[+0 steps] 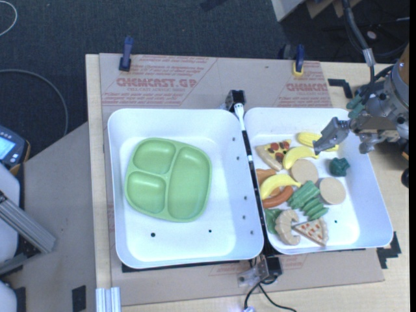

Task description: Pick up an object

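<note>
Hovering above toy food (300,194) piled in the right white bin (370,203), with gripper (348,138) spread open and holding nothing.

Reaching in from the right over the bin's upper corner, one finger (329,137) above a yellow banana piece (311,139), the other just above a dark green broccoli piece (338,167). Heaped toward the bin's left side: pizza slices, round crackers, green beans, a sausage. Lying in the left white bin (123,174), a green divided plate (169,180). Resting under both bins, a brown board (162,83) clamped along its far edge.
</note>
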You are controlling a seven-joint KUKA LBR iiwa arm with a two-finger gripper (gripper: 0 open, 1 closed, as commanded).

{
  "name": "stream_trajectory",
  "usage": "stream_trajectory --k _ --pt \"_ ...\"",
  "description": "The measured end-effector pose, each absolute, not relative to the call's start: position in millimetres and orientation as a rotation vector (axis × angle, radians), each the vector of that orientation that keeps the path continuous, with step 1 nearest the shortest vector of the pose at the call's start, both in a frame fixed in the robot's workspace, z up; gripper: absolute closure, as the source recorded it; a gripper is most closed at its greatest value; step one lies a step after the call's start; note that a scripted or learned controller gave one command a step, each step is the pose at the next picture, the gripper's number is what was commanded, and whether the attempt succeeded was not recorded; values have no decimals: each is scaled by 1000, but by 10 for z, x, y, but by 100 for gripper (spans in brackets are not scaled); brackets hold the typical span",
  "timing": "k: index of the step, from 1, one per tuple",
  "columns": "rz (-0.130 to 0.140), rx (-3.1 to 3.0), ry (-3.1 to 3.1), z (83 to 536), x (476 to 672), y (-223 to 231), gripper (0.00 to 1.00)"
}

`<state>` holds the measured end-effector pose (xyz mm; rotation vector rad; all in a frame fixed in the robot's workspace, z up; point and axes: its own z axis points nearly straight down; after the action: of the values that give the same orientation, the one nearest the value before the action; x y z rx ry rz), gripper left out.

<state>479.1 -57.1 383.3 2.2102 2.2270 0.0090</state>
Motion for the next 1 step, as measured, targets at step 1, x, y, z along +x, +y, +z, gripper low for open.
stream_trajectory --k 1 --pt "4 2216 2221 3909 4804 -607 100"
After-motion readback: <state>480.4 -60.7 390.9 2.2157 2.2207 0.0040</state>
